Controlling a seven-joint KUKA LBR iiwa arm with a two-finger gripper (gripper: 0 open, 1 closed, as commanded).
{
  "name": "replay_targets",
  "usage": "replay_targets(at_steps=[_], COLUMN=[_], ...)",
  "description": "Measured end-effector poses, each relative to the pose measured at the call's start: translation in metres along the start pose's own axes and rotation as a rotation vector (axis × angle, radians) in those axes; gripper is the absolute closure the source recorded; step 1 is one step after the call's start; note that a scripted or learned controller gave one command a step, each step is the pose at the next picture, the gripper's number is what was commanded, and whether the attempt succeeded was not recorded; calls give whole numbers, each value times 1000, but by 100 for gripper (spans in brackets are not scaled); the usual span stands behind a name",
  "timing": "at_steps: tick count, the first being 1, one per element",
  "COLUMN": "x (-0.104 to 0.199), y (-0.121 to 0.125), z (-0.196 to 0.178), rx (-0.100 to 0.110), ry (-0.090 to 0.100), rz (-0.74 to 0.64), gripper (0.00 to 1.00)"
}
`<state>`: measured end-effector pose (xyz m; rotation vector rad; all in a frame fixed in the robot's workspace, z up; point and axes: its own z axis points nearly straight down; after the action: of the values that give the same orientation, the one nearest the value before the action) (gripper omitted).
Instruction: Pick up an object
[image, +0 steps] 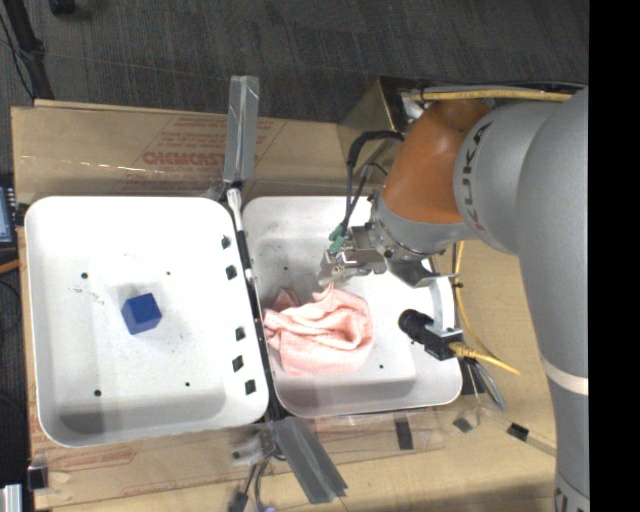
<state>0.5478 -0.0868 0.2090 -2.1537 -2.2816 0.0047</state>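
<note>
Cardboard covers the counter under two white bins, and in the right bin (420, 385) the gripper (335, 268) touches the upper edge of a crumpled pink cloth (320, 335), finger state unreadable, so a shallow pinch could let the fabric slip.

Arm: grey KUKA arm (520, 190) (orange band above the wrist) reaching in from the right, bent downward.
Gripper: two-finger gripper (335, 272) lowered.
</note>
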Motion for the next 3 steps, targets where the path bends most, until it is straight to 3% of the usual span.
replay_targets(at_steps=[1,2,3], x=[-14,-14,-38], y=[-7,-7,16], z=[13,13,119], rx=[2,2,-2], ry=[1,1,1], rz=[-36,-36,-46], gripper=[100,0,0])
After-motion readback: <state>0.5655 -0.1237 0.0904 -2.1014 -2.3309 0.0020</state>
